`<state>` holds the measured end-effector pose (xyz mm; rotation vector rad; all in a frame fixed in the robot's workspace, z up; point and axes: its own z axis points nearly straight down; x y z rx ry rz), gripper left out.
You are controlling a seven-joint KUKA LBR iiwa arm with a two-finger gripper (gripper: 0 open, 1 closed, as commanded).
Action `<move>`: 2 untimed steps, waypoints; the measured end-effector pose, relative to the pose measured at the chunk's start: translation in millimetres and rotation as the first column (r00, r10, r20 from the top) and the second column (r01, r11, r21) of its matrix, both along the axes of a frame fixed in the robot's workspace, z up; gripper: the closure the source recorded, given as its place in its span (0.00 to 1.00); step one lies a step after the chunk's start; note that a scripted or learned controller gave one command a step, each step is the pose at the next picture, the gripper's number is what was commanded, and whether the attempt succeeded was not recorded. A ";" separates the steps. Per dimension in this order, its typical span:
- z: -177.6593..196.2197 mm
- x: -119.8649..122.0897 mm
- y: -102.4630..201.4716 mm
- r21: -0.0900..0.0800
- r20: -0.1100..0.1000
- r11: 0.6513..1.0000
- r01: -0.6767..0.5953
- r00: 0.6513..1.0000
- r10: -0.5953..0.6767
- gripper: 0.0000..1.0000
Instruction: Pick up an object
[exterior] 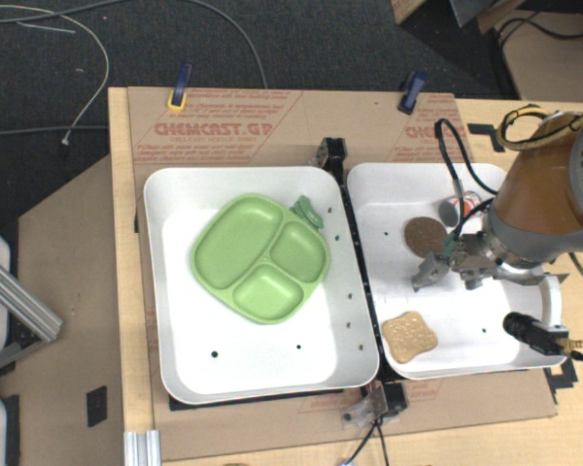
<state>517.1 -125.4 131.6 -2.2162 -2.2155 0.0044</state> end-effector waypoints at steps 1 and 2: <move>-49.2 -0.5 0.8 -0.001 0.003 1.000 0.000 1.000 0.000 0.00; -35.8 0.8 0.6 -0.002 0.008 1.000 0.001 1.000 -0.001 1.00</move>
